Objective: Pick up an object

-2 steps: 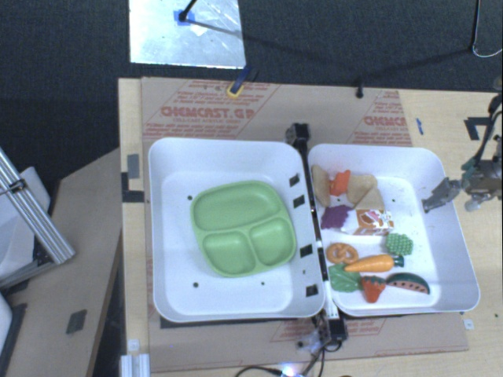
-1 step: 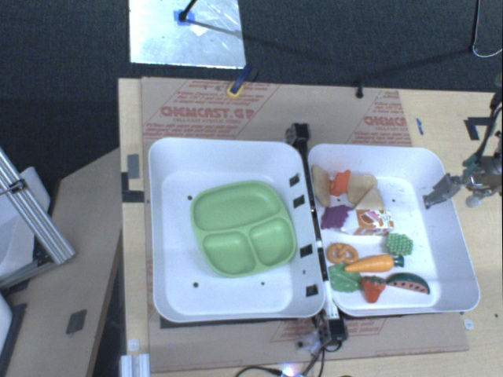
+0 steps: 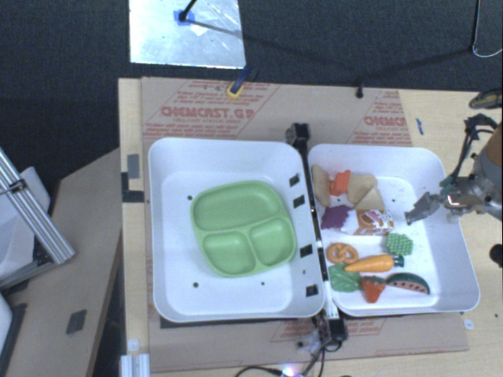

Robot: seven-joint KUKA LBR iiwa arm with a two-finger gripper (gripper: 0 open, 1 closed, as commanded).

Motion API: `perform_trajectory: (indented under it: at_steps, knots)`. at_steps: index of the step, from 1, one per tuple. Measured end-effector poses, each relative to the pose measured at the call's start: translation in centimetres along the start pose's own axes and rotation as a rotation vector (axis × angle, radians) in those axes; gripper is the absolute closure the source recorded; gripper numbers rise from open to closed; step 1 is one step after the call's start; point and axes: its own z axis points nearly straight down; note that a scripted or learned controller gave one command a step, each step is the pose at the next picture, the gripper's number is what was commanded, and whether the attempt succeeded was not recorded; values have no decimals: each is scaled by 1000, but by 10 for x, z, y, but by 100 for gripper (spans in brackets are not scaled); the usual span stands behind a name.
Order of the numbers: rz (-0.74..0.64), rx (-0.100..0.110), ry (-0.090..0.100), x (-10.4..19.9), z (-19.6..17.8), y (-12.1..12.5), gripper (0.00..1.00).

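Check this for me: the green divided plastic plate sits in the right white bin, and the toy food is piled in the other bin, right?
Not quite. The camera view shows the green divided plastic plate in the left white bin, not the right one. The toy food, such as the orange toy carrot, is piled in the other, right white bin.

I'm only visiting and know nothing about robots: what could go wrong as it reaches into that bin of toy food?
1. The toys in the right bin lie crowded; the carrot, pretzel and watermelon slice nearly touch, so it may grab two or nudge them apart.
2. The gripper sits near the bin's right wall and could bump it.
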Motion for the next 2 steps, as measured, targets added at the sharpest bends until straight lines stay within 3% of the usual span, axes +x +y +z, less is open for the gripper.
perform_trajectory:
  at_steps: [2]
  knots:
    - [1, 2, 0, -7, 103, -7, 0]
